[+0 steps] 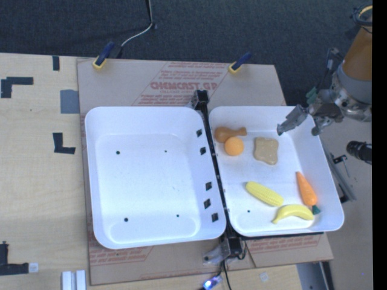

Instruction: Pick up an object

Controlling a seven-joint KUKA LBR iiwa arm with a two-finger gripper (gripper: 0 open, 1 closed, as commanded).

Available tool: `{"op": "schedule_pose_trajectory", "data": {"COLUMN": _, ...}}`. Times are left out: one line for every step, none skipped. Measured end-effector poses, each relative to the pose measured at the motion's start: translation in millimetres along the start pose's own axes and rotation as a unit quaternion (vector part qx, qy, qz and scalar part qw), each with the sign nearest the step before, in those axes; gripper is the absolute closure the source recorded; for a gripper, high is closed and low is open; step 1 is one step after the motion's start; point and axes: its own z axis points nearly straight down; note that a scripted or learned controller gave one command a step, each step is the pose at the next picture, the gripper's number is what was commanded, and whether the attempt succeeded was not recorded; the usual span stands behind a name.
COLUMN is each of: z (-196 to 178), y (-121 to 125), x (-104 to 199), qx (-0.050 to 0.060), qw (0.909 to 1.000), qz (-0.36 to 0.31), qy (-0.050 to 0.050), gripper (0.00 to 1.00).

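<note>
All the pickable items sit in the right bin, likely because that's the source side. The claw hangs over that bin's upper right rim, fingers spread apart, nothing between them, so it reads as open and empty, probably staged before a descent. Nearest item to it is the tan cookie-like piece, lying flat, roughly upright blob, no strong long axis. Left of that is an orange ball touching a brown drumstick-like piece whose long axis runs left-right, thin end pointing right. Corn cob lies mid-bin, long axis slanting from upper left to lower right. Carrot lies along the right wall, long axis near vertical in the view, green end toward the bottom, tip toward the top. Banana curves along the lower right corner, long axis roughly left-right, just beside the carrot's green end. Left bin sits beside it on the bench. Judgement: cookie is the likeliest target, being closest.
</note>
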Motion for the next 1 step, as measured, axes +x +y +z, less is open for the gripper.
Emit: {"op": "schedule_pose_trajectory", "data": {"z": 196.6, "y": 33.2, "x": -4.9, "qx": 0.002, "qw": 1.0000, "qz": -0.001, "qy": -0.001, "gripper": 0.00}}
